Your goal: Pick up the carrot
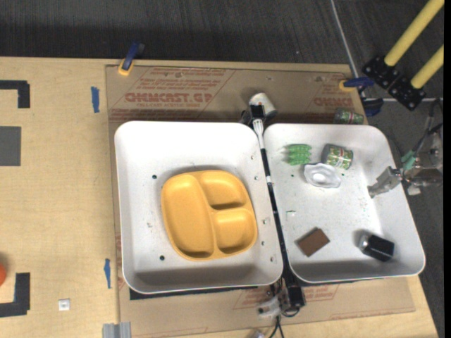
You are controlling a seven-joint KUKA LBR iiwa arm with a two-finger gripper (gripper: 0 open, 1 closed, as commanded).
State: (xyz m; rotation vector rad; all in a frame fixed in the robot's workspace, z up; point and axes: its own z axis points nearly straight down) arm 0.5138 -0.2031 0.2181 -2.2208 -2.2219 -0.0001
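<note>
Orange rounded blob (2,273) at the bench's far-left edge may be the carrot, well apart from the grey metal gripper (386,182), open or closed I cannot tell, so it risks grabbing wrongly.

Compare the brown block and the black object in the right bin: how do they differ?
The brown block looks flat and matte, while the black object is chunkier and has a glossy highlight. The brown block sits near the bin's middle front; the black object sits closer to the right wall, in the front right corner. Both lie loose on the right bin floor, apart from each other.
</note>
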